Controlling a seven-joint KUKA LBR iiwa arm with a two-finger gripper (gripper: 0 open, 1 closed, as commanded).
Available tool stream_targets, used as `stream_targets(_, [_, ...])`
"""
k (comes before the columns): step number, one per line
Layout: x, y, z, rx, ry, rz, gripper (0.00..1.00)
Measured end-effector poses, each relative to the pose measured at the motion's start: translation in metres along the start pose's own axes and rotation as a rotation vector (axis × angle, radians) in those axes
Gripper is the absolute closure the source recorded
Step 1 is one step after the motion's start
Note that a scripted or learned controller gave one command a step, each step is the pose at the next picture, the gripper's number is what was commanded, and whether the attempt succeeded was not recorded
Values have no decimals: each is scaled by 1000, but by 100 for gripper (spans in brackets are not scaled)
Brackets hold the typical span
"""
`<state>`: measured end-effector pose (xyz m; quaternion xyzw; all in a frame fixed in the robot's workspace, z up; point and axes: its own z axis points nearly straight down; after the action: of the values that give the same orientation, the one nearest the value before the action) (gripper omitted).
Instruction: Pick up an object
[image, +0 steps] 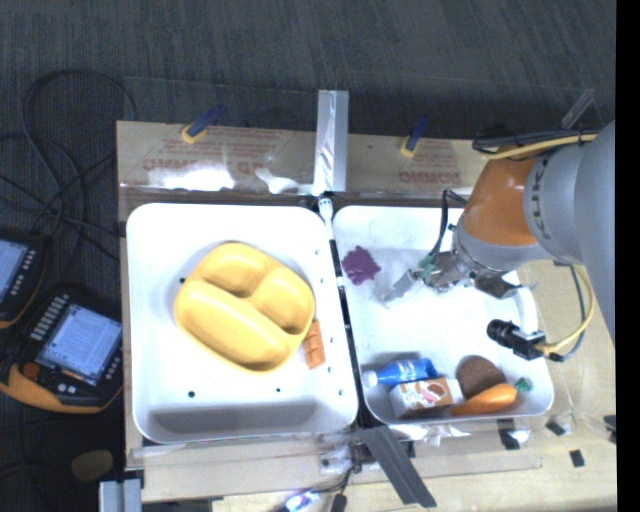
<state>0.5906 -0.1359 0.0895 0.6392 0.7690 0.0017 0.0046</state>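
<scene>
A: Gripper (403, 284) low in right bin (440, 222), just beside purple piece (360, 264). Fingers?
B: Cannot tell whether apart or together. Bottle (400, 373), carrot (488, 399) along near wall; yellow lump (245, 304) in left bin (150, 300).

Left bin: large yellow lobed object (243, 305) lying across the middle, a small orange piece (314, 344) touching its right edge beside the dividing wall. Right bin: purple crumpled item (360, 264) near the upper left corner; along the near wall a blue-capped bottle (400, 372) on its side, a red-labelled carton (423, 395) just beside it, a brown rounded object (480, 375), and a carrot (484, 399) lying flat against them
</scene>
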Motion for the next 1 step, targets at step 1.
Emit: stream_targets(1, [17,79,2,0,-1,76,0])
